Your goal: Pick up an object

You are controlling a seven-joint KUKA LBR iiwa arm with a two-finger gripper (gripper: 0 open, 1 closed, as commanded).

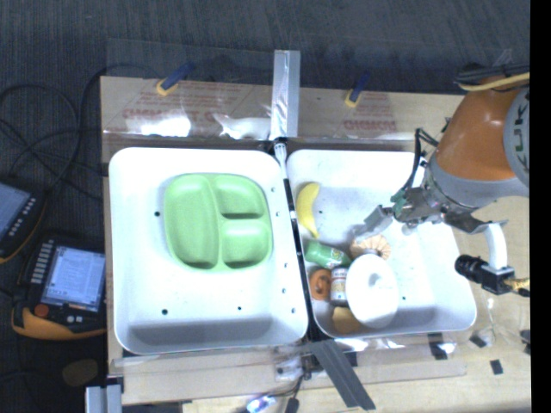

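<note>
The right bin point(450, 310) holds several items. A yellow banana point(307, 206) lies by its left wall, with a green bottle point(325, 254) just below it. Further down are an orange round item point(319, 284), a small can point(339, 285) and a large white round cup point(372, 287). A tan frilly piece point(372, 247) sits at the cup's upper edge, and a brown item point(344, 321) pokes out below the cup. My gripper point(377, 220) hangs low over the bin's middle, just above the tan piece and right of the banana. Nothing is seen held in it.
The left bin point(138, 308) carries a green divided plate point(217, 219). A metal divider strip point(286, 84) stands between the bins at the back. The arm's orange band point(482, 140) and a black fitting point(480, 269) overhang the right bin's right side.
</note>
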